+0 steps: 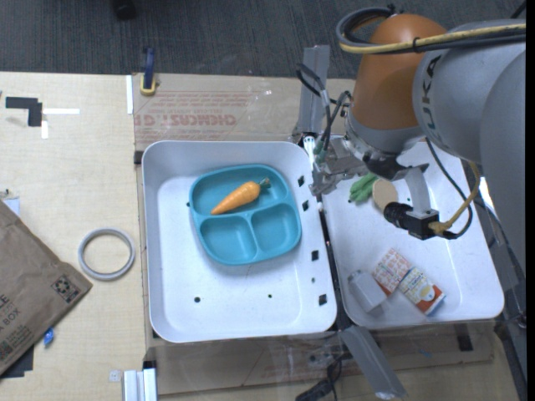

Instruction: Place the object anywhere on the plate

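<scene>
Fingers: low over the wall where the two bins meet; whether they are parted or closed cannot be told from this angle, and no object can be seen in them.
Arm: reaches in from the right, its orange band above the right bin.
Carrot: lies on its side in the long upper compartment of the plate, leafy end toward the right, well apart from the hand.
Task state: judged met as things lie, since the carrot rests wholly on the plate.
Handling: likely a light toy, stiff, smooth and tapered, so it could roll or slip out endwise.
Where to hold: across the thick middle of the body, squeezing its narrow width, not the pointed tip or the green top.
Plate: blue, three compartments, sitting in the left bin; its raised ridges should stop the carrot rolling.
Neighbours: a green item, a tan disc and a printed packet lie in the right bin.
Table: carries a ring of tape left of the bins.
</scene>
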Robot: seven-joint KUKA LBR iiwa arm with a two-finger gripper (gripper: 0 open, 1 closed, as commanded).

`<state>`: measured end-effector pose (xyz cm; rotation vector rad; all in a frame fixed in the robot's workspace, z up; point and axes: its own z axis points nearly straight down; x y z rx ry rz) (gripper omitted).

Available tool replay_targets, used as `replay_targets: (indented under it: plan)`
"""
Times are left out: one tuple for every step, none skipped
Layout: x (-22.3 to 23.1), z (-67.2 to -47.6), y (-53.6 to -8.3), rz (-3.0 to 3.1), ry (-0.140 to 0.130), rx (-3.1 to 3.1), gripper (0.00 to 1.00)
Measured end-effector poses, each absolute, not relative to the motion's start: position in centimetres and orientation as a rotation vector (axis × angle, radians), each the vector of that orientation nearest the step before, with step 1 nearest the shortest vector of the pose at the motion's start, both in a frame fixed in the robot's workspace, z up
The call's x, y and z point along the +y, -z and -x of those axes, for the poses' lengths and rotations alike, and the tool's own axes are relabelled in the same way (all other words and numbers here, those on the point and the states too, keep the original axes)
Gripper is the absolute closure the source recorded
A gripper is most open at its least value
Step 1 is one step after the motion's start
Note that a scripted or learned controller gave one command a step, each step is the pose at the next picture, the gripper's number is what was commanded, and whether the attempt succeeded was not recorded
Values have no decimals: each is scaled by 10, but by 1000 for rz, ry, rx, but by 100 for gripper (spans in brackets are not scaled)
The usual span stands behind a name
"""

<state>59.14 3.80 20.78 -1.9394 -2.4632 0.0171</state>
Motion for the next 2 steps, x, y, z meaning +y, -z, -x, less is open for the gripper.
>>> replay_targets:
  plan:
    - [38, -591, -208, 1939, -18, -2463, 0]
    - [38, -591, -208, 1939, -18, -2463, 0]
